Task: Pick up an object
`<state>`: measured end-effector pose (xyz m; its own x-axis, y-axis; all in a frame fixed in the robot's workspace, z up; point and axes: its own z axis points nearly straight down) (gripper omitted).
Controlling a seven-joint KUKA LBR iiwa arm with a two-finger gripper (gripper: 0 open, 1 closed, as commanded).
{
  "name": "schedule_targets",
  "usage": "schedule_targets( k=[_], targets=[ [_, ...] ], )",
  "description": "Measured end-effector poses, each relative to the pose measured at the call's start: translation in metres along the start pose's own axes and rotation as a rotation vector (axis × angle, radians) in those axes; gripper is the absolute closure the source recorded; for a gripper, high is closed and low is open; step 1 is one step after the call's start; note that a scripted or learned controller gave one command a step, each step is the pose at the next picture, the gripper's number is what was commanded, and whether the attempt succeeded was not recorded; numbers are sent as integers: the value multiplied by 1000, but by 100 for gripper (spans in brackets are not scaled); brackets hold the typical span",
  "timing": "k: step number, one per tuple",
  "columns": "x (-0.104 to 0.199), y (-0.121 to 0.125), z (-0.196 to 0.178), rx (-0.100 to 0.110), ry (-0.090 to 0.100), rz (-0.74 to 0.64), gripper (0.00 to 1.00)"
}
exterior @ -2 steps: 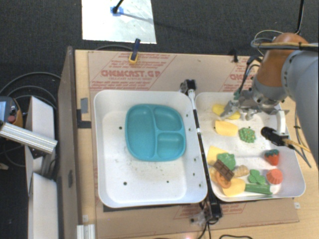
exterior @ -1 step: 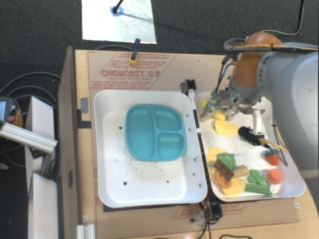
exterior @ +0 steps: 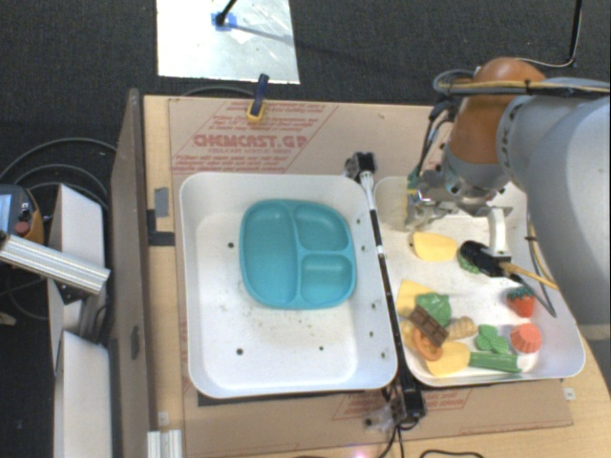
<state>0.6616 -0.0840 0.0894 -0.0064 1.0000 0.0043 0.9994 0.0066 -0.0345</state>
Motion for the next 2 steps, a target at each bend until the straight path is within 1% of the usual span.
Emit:
schedule_targets(
  k=[1,2],
  targets=[
    [0,2,-1,-9,-2,-1,0],
    [0,2,-14,-8,1,-2,100]
  ],
)
